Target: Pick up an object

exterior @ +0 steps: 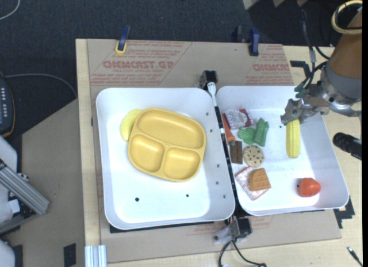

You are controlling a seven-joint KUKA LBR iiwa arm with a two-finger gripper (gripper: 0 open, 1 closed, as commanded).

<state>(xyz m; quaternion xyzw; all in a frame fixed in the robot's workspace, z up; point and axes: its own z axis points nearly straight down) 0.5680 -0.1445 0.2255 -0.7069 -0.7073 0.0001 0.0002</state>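
Observation:
My gripper (297, 114) hangs over the back right of the right bin (329, 151), just at the far end of a yellow corn cob (293, 140) that lies lengthwise on the bin floor. Whether it touches the cob is unclear. In the same bin lie green pickle-like pieces (256, 132), a round cookie (253, 156), a red-and-white wrapper (237, 117), an orange stick (228, 129), a brown bar (236, 152), a wrapped orange cracker (258, 180) and a red tomato (309, 187).
The left bin (115, 194) holds a yellow compartment tray (167, 144) with a small yellow piece (128, 124) tucked behind its left edge. The arm's orange band (348, 56) rises at the right. Clamps sit at the bench's back edge.

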